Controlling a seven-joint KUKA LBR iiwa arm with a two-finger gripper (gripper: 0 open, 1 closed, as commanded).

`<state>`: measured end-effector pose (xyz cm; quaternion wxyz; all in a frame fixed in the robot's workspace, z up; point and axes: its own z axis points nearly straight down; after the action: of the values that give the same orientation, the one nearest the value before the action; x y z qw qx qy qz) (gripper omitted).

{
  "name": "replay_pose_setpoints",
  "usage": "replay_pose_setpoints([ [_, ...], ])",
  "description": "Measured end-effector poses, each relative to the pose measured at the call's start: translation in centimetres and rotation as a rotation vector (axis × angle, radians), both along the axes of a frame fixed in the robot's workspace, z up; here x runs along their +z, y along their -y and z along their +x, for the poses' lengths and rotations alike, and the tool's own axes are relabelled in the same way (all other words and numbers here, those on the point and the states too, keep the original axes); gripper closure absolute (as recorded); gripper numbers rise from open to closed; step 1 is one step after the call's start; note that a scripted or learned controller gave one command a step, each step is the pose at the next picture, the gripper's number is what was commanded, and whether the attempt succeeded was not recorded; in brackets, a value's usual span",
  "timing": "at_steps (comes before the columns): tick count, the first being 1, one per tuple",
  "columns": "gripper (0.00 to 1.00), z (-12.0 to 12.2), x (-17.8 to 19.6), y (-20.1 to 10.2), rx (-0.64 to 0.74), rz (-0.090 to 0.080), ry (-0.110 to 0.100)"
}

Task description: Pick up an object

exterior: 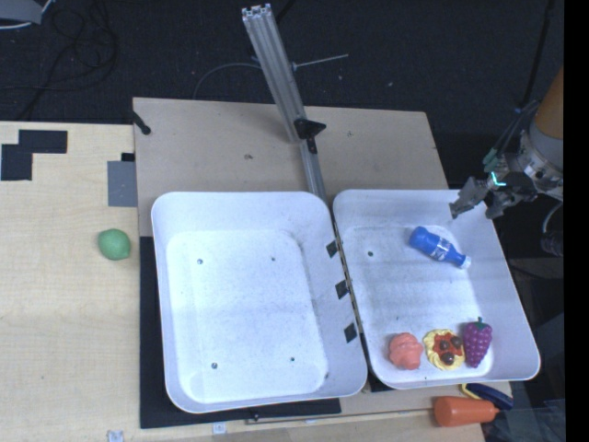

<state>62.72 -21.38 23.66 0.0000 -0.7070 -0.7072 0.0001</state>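
Lying on its side in the right bin (515,339), the blue bottle (438,246) sits in the far half of that bin, its white cap end pointing toward the bin's right wall and slightly toward the near edge. It touches nothing else. Along the near wall of the same bin, well apart from the bottle, three small toys stand in a row: a pink lumpy piece (404,351) nearest the divider, a yellow round piece with red and dark spots (445,349) just beside it, and a bunch of purple grapes (477,341) touching or nearly touching the yellow one on the side toward the right wall.

The gripper (480,198) hangs over the far right corner of the right bin, beyond the bottle and nearer the right wall, apart from it. Its two dark fingers are spread with a gap between them and nothing sits in that gap. A small teal light shows on the wrist behind it.

The left bin (175,215) lies against the right bin, joined by black clips along the shared edge. An orange toy (463,411) rests on the bench just outside the near wall of the right bin. A green ball (115,244) lies on the wooden bench well beyond the left bin's outer wall. A slanted metal rail (281,90) rises from behind the two bins.
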Motion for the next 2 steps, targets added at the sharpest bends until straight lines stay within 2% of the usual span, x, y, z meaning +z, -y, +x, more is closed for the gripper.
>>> replay_pose_setpoints([
  [1,0.00,0.0,0.0,0.0,0.000,0.000,0.000],
  [2,0.00,-0.5,-4.4,0.2,0.000,0.001,-0.004],
])
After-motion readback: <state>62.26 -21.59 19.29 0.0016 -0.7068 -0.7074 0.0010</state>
